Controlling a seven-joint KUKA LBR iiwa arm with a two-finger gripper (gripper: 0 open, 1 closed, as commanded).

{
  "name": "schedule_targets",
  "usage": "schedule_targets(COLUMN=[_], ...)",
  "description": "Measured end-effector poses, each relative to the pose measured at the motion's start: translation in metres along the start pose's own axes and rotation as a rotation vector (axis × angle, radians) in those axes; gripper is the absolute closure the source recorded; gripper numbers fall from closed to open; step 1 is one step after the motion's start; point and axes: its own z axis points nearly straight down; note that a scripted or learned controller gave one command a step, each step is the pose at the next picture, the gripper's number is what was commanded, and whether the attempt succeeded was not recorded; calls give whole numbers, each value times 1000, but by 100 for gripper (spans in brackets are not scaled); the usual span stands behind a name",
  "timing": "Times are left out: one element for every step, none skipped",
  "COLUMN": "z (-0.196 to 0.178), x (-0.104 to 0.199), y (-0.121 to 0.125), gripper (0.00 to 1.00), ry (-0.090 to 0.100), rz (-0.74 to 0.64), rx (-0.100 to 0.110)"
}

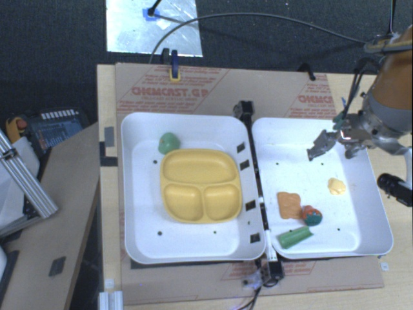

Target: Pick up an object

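The tool (334,143) hangs with its fingers apart and holding nothing over the right bin (381,228), and the small yellow piece (336,186) lies just below it, nearest of all.

Right bin holds small yellow piece (336,186) near far right | flat orange piece (290,205) at centre | red-and-teal toy (312,216) just beside it | green cylinder (295,237) lying tilted near front edge
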Motion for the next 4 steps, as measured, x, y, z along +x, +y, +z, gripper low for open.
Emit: schedule_targets(z=[53, 99, 160, 147], x=[-10, -4, -8, -8], y=[-1, 5, 5, 6], gripper=[0, 0, 0, 100], ry=[0, 0, 1, 0], rz=[3, 2, 3, 3], rx=[3, 1, 3, 1])
